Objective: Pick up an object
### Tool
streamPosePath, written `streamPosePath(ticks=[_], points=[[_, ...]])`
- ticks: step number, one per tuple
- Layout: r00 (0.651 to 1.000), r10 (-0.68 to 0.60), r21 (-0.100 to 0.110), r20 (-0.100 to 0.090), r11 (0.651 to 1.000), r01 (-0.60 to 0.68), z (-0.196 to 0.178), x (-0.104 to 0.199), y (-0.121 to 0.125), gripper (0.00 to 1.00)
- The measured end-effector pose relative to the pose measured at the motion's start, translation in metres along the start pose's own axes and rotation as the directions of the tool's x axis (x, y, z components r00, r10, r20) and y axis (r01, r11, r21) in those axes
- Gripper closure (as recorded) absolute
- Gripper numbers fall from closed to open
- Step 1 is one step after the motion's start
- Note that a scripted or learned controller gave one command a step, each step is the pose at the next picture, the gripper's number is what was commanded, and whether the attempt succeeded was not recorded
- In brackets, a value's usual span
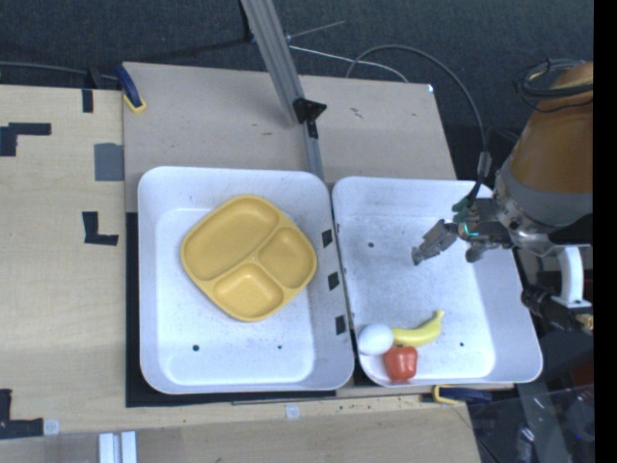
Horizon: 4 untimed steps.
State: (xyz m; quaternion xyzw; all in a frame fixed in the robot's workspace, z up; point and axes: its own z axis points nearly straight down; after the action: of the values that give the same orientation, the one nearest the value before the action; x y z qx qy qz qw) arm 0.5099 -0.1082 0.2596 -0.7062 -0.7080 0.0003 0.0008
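Right-hand bin (501, 345) on the tabletop, with the gripper (449, 242) poised above its bare middle, jaws spread and grasping nothing; near the front left corner lie a banana (420, 331), a white egg (375, 339) and a red pepper (401, 362), touching. Probably light, smooth toys; the banana's narrow midsection offers the surest hold; the egg may slip.

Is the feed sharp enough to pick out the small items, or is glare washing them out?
Camera view: soft focus overall, even lighting, no harsh glare; the small white egg-shaped ball nearly blends into the shallow white right bin; the yellow plastic banana and red plastic pepper stand out; the pincer looks slightly blurred.
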Motion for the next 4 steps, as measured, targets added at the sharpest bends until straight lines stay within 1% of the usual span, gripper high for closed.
streamPosePath(ticks=[1, 2, 3, 4], points=[[1.000, 0.000, 0.000, 0.000, 1.000, 0.000, 0.000, 0.000, 0.000, 0.00], [1.000, 0.001, 0.005, 0.001, 1.000, -0.001, 0.044, 0.000, 0.001, 0.00], [1.000, 0.001, 0.007, -0.001, 1.000, -0.001, 0.105, 0.007, -0.004, 0.00], [1.000, 0.001, 0.005, 0.000, 1.000, -0.001, 0.169, 0.008, -0.007, 0.00]])
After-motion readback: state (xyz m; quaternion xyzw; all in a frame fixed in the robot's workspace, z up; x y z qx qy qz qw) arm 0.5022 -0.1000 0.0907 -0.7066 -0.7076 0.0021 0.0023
